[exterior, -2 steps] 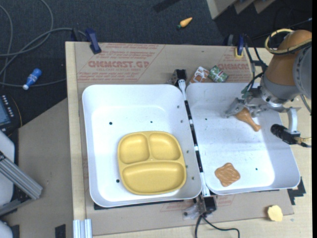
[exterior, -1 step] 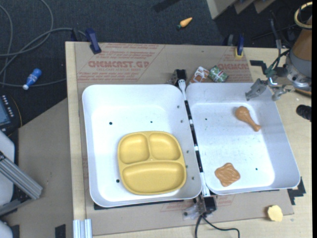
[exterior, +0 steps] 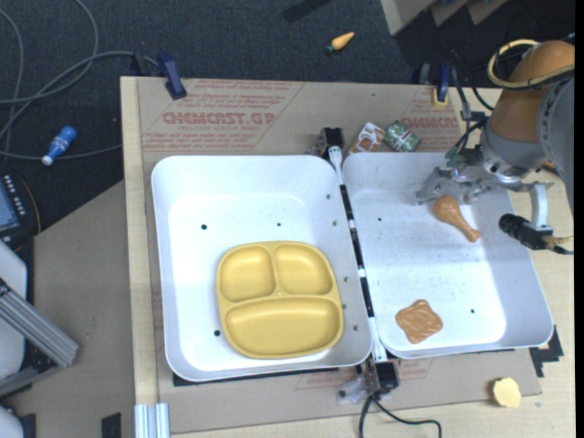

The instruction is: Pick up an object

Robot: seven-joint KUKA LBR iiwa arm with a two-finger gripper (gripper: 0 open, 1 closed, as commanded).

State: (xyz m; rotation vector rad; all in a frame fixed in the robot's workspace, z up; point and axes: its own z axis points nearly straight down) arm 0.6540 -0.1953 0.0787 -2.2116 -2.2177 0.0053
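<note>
A tan toy drumstick (exterior: pixel 455 217) lies in the right bin (exterior: pixel 401 245), near its far right part. My gripper (exterior: pixel 453 186) hangs just above the drumstick's far end, its grey fingers (exterior: pixel 431 190) spread to either side, open with nothing between them. A brown, flat, lumpy toy piece (exterior: pixel 419 321) rests near the right bin's front edge. A yellow three-compartment plate (exterior: pixel 277 297) sits in the left bin (exterior: pixel 182 208).
Small packets (exterior: pixel 388 137) lie on the cardboard behind the right bin. A yellow piece (exterior: pixel 505 391) sits on the bench at the front right. Blue clamps (exterior: pixel 171 76) hold the board's far edge. A black part (exterior: pixel 526 233) of the arm overhangs the right bin's right rim.
</note>
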